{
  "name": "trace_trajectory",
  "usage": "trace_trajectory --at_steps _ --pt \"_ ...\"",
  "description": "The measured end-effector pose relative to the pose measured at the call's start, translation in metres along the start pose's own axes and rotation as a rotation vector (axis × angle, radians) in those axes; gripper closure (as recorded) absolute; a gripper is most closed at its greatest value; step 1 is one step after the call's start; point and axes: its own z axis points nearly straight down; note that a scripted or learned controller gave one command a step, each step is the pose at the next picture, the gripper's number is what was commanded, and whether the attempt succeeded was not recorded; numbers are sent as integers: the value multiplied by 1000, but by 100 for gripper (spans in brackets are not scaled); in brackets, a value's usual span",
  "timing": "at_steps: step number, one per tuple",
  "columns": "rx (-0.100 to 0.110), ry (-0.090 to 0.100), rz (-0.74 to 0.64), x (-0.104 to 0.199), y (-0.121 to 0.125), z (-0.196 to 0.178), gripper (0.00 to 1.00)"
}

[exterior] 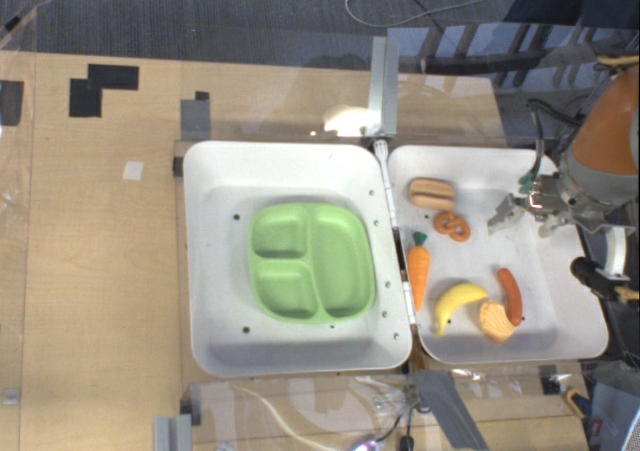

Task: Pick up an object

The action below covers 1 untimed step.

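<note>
Toy food fills the right bin (560, 164), and any piece would serve as our pick: a hot dog bun (432, 192) near the back, a small pretzel (452, 227) just in front of it, a carrot (418, 272) along the left wall, a banana (455, 303) touching an orange wedge-like piece (494, 320), and a red sausage (511, 295) just beside that piece.

We see the gripper (510, 213) at the right, over bare bin floor, with nothing between its fingers; they appear spread, though the slanted view leaves us unsure how wide.

Our worries from here: the gripper is above no item, so a straight descent would close on nothing. We judge the banana, wedge and sausage crowded enough that a finger could land on a neighbour and nudge the target away. The carrot lies close to the wall, leaving little room for a finger.

The left bin (215, 189) holds a green divided plate (310, 261), its compartments bare.
</note>
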Motion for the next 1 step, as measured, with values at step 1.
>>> trace_trajectory --at_steps 1 --pt "10 -3 139 -6 -59 36 0"
